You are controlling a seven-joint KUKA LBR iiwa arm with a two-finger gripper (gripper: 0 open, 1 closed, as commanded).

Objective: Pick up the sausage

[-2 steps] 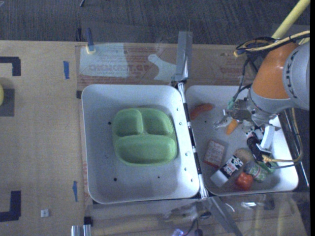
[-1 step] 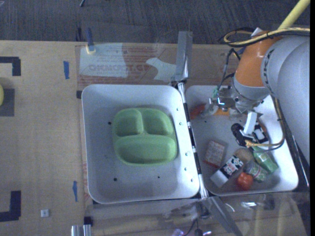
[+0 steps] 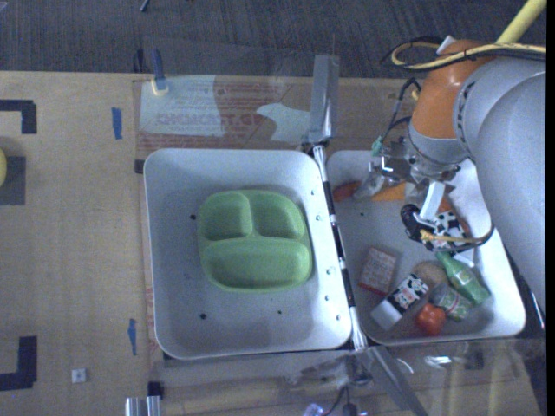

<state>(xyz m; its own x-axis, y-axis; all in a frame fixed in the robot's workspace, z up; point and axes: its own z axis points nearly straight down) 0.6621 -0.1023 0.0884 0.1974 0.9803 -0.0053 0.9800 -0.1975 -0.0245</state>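
Claw sits low over the back corner of the right bin, and honestly I can't tell what it's doing. Just beside it, by the bin's inner wall, is a reddish piece that looks like the sausage. An orange bit lies right under the wrist. Further forward are a small packet, a cow-print carton, a green bottle and a tomato. The left bin holds a green divided plate.
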